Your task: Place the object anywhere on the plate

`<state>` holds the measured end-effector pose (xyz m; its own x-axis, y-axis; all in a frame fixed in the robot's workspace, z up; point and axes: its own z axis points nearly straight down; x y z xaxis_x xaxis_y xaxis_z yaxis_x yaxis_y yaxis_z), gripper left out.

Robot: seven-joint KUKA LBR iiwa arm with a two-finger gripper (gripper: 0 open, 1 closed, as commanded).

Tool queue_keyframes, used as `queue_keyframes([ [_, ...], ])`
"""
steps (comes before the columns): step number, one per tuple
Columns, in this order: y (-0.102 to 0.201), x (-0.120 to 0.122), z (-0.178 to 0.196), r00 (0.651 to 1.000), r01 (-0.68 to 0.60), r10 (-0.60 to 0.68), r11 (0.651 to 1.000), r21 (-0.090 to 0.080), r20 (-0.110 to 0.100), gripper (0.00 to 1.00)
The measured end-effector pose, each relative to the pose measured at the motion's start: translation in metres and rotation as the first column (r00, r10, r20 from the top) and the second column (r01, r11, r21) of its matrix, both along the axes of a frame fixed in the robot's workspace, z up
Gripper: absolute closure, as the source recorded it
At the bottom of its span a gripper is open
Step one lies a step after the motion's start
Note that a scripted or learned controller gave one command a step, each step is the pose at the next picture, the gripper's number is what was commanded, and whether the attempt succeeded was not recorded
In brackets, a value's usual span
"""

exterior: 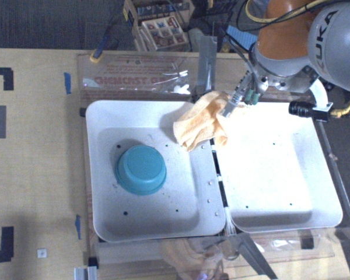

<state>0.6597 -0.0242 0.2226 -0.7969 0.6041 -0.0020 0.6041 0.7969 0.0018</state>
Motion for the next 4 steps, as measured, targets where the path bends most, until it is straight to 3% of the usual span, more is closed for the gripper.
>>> queue_keyframes([
  [1, 0.057, -0.005, 0.006, 0.922, -0.386, 0.386, 0.922, -0.001, 0.002, 1.0],
  [2, 0.107, -0.004, 0.016, 0.8, -0.6, 0.6, 0.8, -0.004, 0.007, 1.0],
  [3, 0.159, 0.0, 0.01, 0.797, -0.604, 0.604, 0.797, -0.003, 0.007, 1.0],
  [4, 0.159, 0.0, 0.011, 0.797, -0.604, 0.604, 0.797, -0.003, 0.008, 0.0],
])
